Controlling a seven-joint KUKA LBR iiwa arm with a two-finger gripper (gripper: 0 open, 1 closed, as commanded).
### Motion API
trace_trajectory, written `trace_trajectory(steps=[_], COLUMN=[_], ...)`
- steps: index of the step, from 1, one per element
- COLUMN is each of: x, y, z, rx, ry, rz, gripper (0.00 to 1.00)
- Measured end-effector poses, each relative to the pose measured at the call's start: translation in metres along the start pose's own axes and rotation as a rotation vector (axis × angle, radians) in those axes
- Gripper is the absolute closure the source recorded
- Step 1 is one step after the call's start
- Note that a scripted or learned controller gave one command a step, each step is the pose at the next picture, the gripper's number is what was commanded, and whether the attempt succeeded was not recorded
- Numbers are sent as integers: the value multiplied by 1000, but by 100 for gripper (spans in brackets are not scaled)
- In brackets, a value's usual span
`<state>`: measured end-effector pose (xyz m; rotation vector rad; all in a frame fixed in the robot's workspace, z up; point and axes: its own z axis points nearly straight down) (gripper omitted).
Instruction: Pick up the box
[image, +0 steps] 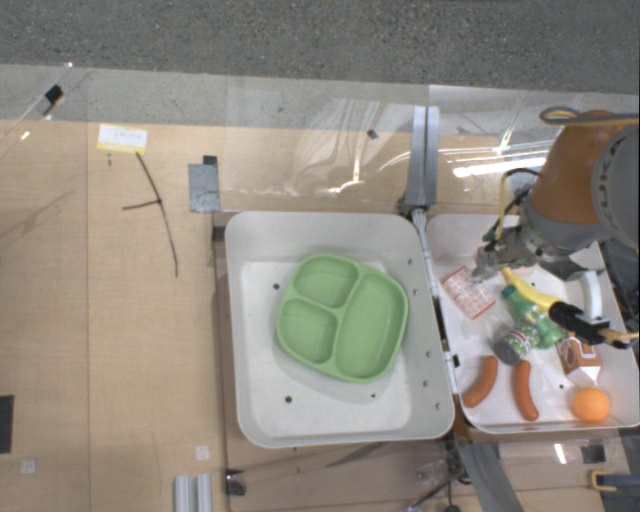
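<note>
Arm w/ orange band over rt bin (470, 415), wrist low at its back half. Gripper (490, 256) tip sits just behind the box (468, 292). Grasp state: cannot tell, the wrist body hides it. Nothing seen held.

Box = small flat carton, white w/ red print, lying flat near left wall of rt bin, toward the back. Not lifted.

Step in hand (my read): approach / line-up over box, grasp not yet made. To do it well:
- shift tip a bit fwd & left so it centres on box, not on its back edge
- box lies flat, thin; span its short side, come down till tips reach the floor
- left wall is near, so keep clearance on that side
- banana (528, 287) lies just rt of box, avoid nudging it
- lift straight up, check box comes w/ it

Containers:
- Left bin (240, 330): one green plate (342, 318), 3 compartments, nothing in them.
- Rt bin: box, banana, green bottle (530, 318) approx mid, 2 sausages (480, 381) at front, orange (592, 404) front rt corner, small brown carton (577, 355) by rt side. Crowded; box is nearest the left wall.
</note>
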<state>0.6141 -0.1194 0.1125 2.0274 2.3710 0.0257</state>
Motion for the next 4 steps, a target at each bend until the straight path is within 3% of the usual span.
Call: trace_trajectory(steps=[1, 2, 3, 4], x=[0, 9, 7, 60], y=[0, -24, -22, 38], z=[0, 19, 7, -132], rx=[0, 22, 15, 18], ry=[0, 5, 3, 3], rz=[0, -64, -63, 108], gripper=[0, 0, 100, 100])
